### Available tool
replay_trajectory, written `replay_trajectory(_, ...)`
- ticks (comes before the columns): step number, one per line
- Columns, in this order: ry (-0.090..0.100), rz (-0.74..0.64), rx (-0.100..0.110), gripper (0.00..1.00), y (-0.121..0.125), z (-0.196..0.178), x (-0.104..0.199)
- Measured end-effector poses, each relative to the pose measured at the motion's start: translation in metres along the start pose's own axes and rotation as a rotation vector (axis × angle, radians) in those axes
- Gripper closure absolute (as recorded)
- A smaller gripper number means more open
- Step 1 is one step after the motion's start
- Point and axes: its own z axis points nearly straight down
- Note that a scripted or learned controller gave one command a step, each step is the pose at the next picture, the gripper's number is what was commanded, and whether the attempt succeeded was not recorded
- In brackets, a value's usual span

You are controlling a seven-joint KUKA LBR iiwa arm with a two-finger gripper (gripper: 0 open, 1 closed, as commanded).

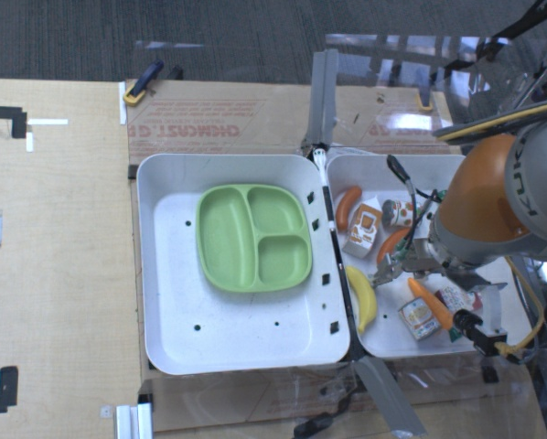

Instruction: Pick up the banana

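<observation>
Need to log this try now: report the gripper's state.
Gripper: over the right bin, just right of the banana; open or shut cannot be told, and nothing is seen held.

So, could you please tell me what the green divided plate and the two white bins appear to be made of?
The green divided plate looks like moulded plastic with a matte to satin finish: uniform colour, soft rounded compartment ridges, faint sheen. The left bin and right bin look like smooth, thin white plastic or coated metal, with rounded corners and rolled rims; which one is unclear.
</observation>
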Motion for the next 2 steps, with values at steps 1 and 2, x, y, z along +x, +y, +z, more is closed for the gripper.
replay_trajectory(1,0.000,0.000,0.000,0.00,0.0000,0.0000,0.0000)
replay_trajectory(2,0.000,0.000,0.000,0.00,0.0000,0.0000,0.0000)
